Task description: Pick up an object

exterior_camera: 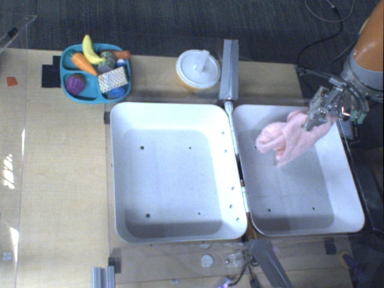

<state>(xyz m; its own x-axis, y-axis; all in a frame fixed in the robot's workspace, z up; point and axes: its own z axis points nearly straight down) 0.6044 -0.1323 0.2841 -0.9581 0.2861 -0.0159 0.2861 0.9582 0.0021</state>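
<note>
The jaws (317, 114) sit at about two o'clock in the view, over the upper right corner of the right bin (300, 221), and they are pinched on the top end of a pink cloth (287, 140); the cloth's upper edge runs right up between the fingers. From there the cloth trails down toward eight o'clock, bunched and rumpled, over the upper half of that bin's floor, though whether its lower folds touch the floor or hang just above it cannot be told. The grey arm with its orange band (371, 41) comes in from three o'clock. The left bin (171, 173) lies just beside the right one, their inner rims meeting along the middle. On the counter (54, 179) at eleven o'clock stands a blue divided tray (95, 72) holding toy food, among it a yellow banana (90, 50) and an orange carrot (83, 62). At twelve o'clock, just beyond the left bin's far rim, sits a round white lidded container (198, 69).
</note>
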